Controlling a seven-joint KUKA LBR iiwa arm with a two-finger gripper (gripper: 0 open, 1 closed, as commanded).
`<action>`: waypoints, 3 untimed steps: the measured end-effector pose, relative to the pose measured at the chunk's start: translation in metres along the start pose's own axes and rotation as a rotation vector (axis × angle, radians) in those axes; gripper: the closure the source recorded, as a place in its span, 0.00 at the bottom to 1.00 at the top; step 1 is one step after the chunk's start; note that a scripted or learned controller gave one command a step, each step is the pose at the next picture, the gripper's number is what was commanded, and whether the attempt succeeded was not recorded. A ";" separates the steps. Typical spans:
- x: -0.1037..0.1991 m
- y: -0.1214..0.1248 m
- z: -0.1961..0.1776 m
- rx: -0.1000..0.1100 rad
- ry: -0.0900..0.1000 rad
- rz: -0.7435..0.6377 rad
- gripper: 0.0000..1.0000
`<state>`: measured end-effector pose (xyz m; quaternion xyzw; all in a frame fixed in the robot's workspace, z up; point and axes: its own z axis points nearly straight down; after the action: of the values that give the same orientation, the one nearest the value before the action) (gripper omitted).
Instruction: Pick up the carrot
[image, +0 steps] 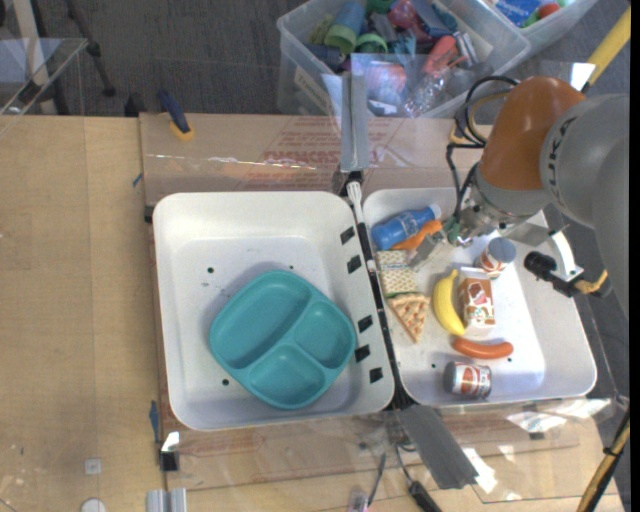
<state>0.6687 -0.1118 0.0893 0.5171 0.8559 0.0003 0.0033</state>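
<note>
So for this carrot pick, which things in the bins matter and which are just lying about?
Matter:
carrot
end effector
right bin

Lying about:
blue bottle
banana
sausage
can
pizza slice
teal plate
left bin

A teal divided tray (283, 340) lies in the left bin (190, 225). In the right bin (570, 340), a blue bottle (403, 226) sits upper left, a banana (446, 305) mid-frame beside a small carton (478, 301), a sausage (483, 348) below them, and a can (468, 379) lowest.
</note>
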 end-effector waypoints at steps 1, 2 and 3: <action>-0.002 0.002 -0.012 -0.007 -0.005 0.002 1.00; 0.000 -0.002 -0.008 0.008 0.006 0.002 0.00; -0.001 0.000 -0.019 -0.001 -0.001 0.003 1.00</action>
<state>0.6693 -0.1125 0.1087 0.5182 0.8552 0.0006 0.0040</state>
